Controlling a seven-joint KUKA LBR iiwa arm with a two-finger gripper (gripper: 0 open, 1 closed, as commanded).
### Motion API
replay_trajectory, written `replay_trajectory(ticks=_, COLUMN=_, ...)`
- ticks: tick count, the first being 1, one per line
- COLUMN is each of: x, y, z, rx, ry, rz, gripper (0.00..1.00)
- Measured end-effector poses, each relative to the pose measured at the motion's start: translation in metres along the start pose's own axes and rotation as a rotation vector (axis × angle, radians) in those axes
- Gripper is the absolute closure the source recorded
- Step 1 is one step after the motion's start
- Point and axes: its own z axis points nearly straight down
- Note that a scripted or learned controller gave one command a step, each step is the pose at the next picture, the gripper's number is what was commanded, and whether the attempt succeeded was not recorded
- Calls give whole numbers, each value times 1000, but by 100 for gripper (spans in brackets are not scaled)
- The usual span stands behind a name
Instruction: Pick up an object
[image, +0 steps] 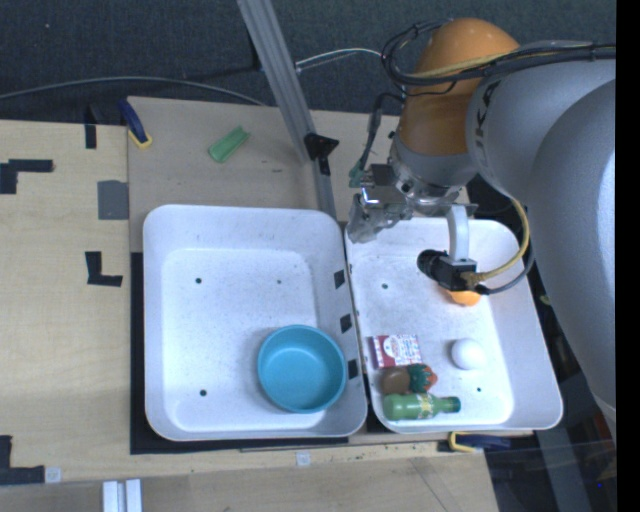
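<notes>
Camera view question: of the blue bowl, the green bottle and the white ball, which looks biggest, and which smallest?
1. Blue bowl, clearly the largest.
2. Green bottle, lying on its side.
3. White ball, the smallest.

All three lie at about the same nearness to the camera, so the order seems safe.

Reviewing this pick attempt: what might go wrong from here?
1. The red packet, brown item and green bottle crowd the right bin's near corner, so a grasp may catch or knock a neighbour.
2. The white ball may roll away.
3. The gripper hangs by the bins' divider and may strike it descending.
</notes>
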Motion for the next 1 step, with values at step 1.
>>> replay_trajectory(ticks=1, x=54, y=13, z=9, rx=1, ry=-1, rz=0, gripper=100)
